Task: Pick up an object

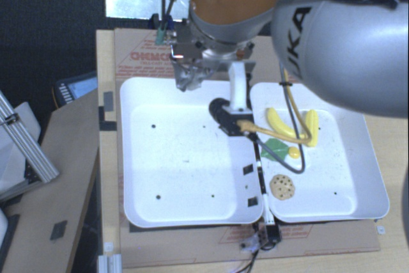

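As you read across from the left, log the items in this order.

1. Counter (70,156): tan surface that carries the whole set-up. A cardboard sheet (137,61) with red print lies under both bins, probably as a base to keep them square to each other.
2. Left bin (179,169): shallow and white. Its floor has a few small dark specks and no object worth a grasp.
3. Hand (186,78): it hangs below the orange band of the arm (345,35), above the far rim of the left bin. You cannot tell from this angle how far it is open, or whether it has hold of anything.
4. Right bin (345,169): touching the left bin along their shared rim. Every candidate for the pick is in this bin.
   - Banana (280,123): yellow, lying flat near the shared rim.
   - Green piece (276,146): flat, just below the banana.
   - Cookie (282,187): round and speckled, lying alone nearer the front with clear floor around it.
   - Second yellow piece (312,128): curved, just beside the banana on its right.

Assessment: the hand is parked over the bin that has no stock, well apart from all four items. You should expect a move to the right before any descent. The cookie looks like the least crowded target.
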